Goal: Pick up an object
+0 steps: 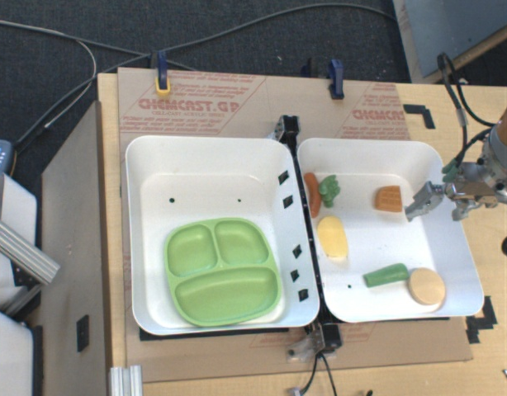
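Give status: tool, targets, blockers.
Tool open over right bin's right rim, holding nothing. Nearest target: orange block, just to its left in view. Nothing between tool and block.

I see two bins side by side on the table (pixel 204 97). In the left bin (pixel 146 221) a divided plate (pixel 223 271) lies toward the near edge. In the right bin (pixel 452 254) a sausage (pixel 311 195) lies along the left wall with a leafy vegetable (pixel 329 190) just beside it. A lemon (pixel 333 238) sits in front of those. A bread piece (pixel 389 199) lies toward the back right. Near the front, a cucumber (pixel 386 275) touches a round biscuit (pixel 426 287) on its right. The end effector (pixel 442 198) hangs over the right bin's right side, near the bread piece.
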